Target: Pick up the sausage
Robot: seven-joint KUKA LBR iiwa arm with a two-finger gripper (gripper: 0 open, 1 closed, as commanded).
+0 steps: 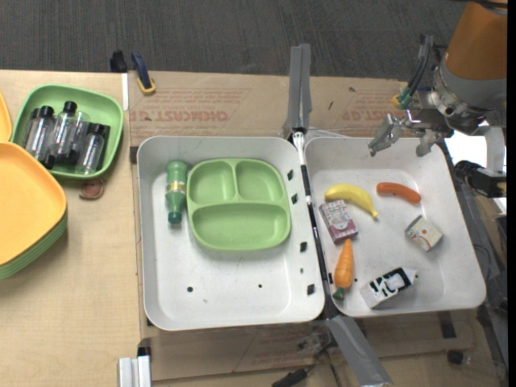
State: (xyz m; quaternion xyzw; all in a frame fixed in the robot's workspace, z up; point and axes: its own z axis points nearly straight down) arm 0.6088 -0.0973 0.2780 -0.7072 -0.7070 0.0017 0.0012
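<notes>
The robot's metal two-finger claw [403,141] hovered with fingers spread apart and nothing between them, the small orange-red plastic sausage [398,192] lying just below it in the right white bin [459,240].

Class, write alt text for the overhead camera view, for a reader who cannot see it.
A robot gripper, fingers open, hovers over the far edge of the right white bin, just beyond an orange-red sausage lying beside a banana, carrot and small cartons. The left bin holds a green divided plate and a green bottle.
</notes>
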